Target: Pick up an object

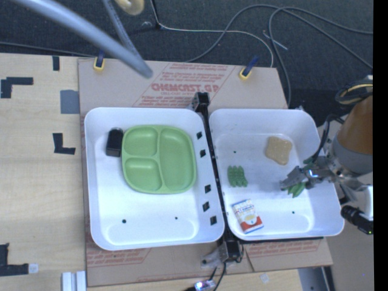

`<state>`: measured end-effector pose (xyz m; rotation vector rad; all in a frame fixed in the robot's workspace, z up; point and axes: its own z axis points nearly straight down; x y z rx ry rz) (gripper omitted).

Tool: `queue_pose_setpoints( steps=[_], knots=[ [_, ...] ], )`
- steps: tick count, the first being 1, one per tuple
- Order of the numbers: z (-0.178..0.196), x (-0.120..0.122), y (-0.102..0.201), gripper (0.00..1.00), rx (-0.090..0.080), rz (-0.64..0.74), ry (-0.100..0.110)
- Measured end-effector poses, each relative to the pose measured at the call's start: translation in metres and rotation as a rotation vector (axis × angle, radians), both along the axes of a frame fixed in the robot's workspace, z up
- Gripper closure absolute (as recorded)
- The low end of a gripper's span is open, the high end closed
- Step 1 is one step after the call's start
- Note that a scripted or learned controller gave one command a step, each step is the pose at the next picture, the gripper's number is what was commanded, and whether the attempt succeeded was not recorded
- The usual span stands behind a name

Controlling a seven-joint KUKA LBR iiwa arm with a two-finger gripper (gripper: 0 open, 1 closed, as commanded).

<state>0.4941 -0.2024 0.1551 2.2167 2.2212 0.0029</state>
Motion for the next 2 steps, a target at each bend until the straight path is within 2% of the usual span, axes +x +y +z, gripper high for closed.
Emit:
queue_pose_setpoints(
  steps=[1,2],
  knots=[
    [0.042,0.000,0.002,1.00,0.000,0.000,0.000],
    [0.066,0.001,0.002,1.00,0.000,-0.001,0.002]
  ],
)
